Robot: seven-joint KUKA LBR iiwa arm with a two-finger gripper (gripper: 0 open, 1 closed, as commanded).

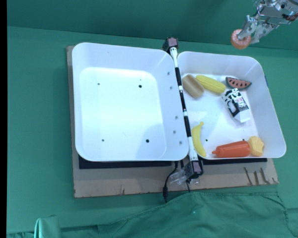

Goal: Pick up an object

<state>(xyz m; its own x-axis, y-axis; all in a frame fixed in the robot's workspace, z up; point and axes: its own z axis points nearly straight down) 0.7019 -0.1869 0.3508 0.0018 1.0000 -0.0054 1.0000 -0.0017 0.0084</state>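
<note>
Green cloth bunched along the bottom edge of the frame, over the table. Brown board next, carrying two white bins side by side. Left bin in the centre-left of the frame. Right bin at centre-right, holding along its near edge a red-orange bottle-shaped toy touching a small yellow-orange piece, and a banana at its lower left. Farther up, a black-and-white carton lying tilted near mid-bin. Beyond that, a brown bread-like roll, a yellow corn cob just beside it, and a watermelon slice toward the far right wall. Upper right corner of the frame: end effector closed on an orange round object, raised past the right bin's far rim.
</note>
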